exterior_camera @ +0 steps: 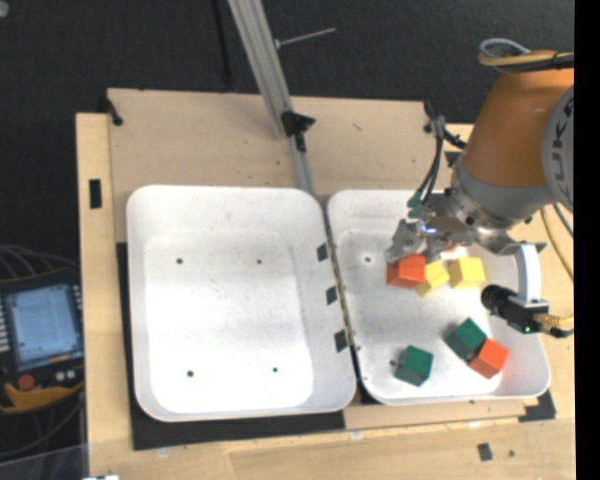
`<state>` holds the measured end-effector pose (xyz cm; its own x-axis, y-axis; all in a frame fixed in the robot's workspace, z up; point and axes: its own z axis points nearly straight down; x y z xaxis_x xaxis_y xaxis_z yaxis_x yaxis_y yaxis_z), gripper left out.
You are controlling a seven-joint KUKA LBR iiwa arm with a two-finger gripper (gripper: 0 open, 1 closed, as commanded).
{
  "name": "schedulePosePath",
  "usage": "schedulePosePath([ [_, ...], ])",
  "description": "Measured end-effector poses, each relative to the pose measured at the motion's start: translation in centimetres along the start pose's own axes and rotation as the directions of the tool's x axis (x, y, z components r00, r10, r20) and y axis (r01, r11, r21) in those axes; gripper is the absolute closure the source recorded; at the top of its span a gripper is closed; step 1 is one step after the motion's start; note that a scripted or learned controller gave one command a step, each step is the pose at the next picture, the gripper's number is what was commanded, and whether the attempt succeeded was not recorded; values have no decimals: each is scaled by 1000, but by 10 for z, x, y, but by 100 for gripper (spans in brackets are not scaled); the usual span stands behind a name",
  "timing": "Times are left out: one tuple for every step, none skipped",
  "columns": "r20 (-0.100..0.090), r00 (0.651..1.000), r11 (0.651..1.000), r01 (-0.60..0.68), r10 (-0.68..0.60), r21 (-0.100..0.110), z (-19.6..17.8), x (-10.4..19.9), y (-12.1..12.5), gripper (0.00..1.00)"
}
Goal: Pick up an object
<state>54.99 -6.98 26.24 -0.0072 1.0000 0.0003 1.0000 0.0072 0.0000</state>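
The right bin [375, 373] holds several small blocks. An orange block [409, 270] lies near its middle, with two yellow blocks [467, 271] just to its right. My gripper [417, 239] hangs directly above the orange block, close to its top. Whether it touches the block is hidden by the wrist. Nearer the front lie a green block [414, 364], a second green block [466, 337] and another orange block [489, 357] touching it.
The left bin [230, 298] sits beside the right one, joined by black clips along the shared rim. A slanted metal pole [265, 53] rises behind the bins. A teach pendant [35, 333] lies off the bench at the left.
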Motion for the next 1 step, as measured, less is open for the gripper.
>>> schedulePosePath([
  [-2,1000,1000,1,-1,0,-5,53,-1,100],
])
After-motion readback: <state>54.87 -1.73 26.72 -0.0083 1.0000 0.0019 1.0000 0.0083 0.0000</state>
